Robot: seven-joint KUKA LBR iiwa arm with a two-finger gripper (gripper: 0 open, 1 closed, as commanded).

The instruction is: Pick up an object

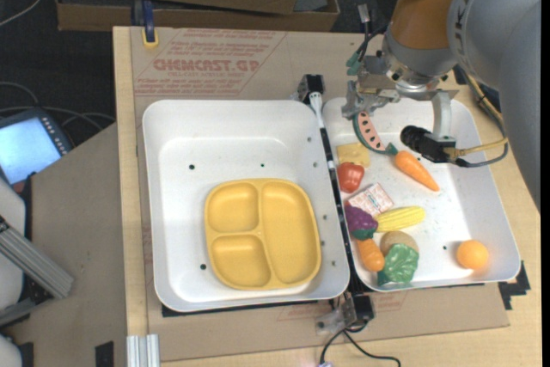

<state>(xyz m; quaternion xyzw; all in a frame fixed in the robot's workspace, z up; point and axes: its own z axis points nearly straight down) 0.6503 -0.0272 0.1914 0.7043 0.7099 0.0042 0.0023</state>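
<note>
My gripper (368, 106) hangs over the back left corner of the right bin (494, 211). A watermelon slice (378, 136), red with a green rind, slants down right under it, its upper end at the gripper's tip. Whether it is held or lying in the bin I cannot tell. Close by lie a carrot (418, 171), a yellow wedge (352, 154) and a red tomato (350, 177).
Further front in the right bin are a pink packet (371, 199), corn (400, 218), a purple eggplant (361, 223), a small orange piece (370, 254), a green and brown item (400, 259) and an orange (472, 254). The left bin (172, 142) holds a yellow divided plate (260, 234).
</note>
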